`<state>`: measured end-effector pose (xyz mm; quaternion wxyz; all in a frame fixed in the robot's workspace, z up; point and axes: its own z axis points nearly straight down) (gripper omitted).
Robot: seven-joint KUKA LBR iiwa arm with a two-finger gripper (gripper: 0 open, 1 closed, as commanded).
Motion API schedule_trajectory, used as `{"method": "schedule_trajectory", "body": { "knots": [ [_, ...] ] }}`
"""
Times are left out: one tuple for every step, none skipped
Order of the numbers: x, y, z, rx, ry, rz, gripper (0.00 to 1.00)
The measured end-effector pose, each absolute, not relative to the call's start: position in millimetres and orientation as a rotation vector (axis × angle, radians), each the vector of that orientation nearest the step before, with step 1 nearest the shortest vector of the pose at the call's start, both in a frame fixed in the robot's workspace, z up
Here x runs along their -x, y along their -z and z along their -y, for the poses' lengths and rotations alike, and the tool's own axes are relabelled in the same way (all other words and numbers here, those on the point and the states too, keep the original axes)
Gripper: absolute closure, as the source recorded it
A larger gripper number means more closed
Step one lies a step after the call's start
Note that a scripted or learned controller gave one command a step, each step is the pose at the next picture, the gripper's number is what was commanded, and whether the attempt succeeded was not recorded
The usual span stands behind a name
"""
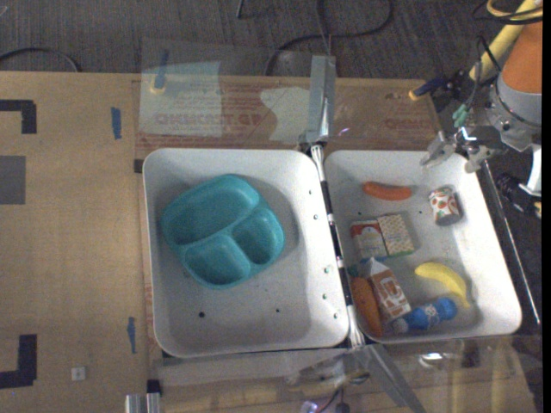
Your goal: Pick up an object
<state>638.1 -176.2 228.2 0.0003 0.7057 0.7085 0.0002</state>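
Nothing is lifted yet. Your candidates all lie loose in the right bin (506, 304): small patterned can (444, 205) just below the claw (454, 149), orange sausage (387, 191) below-left of it, two cartons (383, 237) farther down, then banana (443, 280), juice box (390, 293) and blue toy (430, 314) farthest off. The claw hangs over the bin's upper right corner, fingers spread, grasping nothing. You have the whole pick left: descend, close, raise. The teal divided plate (222, 229) sits far left in the other bin.
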Motion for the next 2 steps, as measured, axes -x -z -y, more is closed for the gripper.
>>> {"method": "schedule_trajectory", "body": {
  "knots": [
    [-610.6,-157,199,-2.094,-0.001,-2.341,0.0],
    [-611.7,-97,216,-2.041,-0.01,-2.383,0.0]
  ]
}}
